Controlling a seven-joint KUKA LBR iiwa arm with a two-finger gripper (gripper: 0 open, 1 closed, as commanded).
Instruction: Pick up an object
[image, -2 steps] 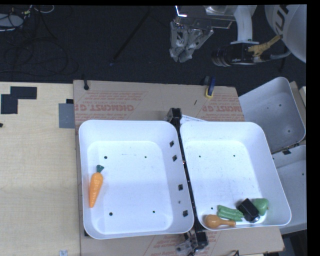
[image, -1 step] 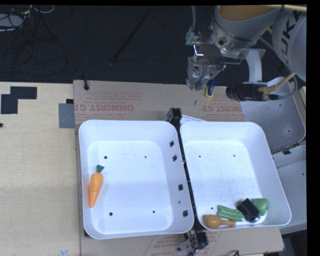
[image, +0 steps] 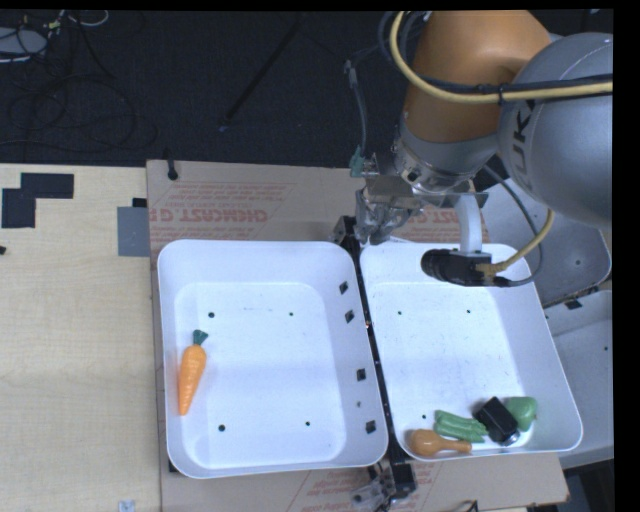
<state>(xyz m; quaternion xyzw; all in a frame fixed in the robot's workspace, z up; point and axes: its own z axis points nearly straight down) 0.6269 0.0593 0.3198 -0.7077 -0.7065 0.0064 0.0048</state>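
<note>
An orange toy carrot (image: 191, 373) with a green top lies near the left wall of the left bin (image: 255, 265). In the right bin (image: 520, 330), at the near right corner, sit a green bean pod (image: 459, 426), a black block (image: 496, 419), a green leafy piece (image: 522, 408) and a tan pear-shaped toy (image: 436, 443). My gripper (image: 377, 225) hangs above the far end of the divider between the two bins, well away from all the objects, with nothing visible between its fingers.
A cardboard sheet (image: 250, 205) lies under both bins. A black cylindrical part (image: 452, 266) of the arm's fitting hangs over the far edge of the right bin. Cables loop behind the arm. The wooden bench (image: 70, 330) extends to the left.
</note>
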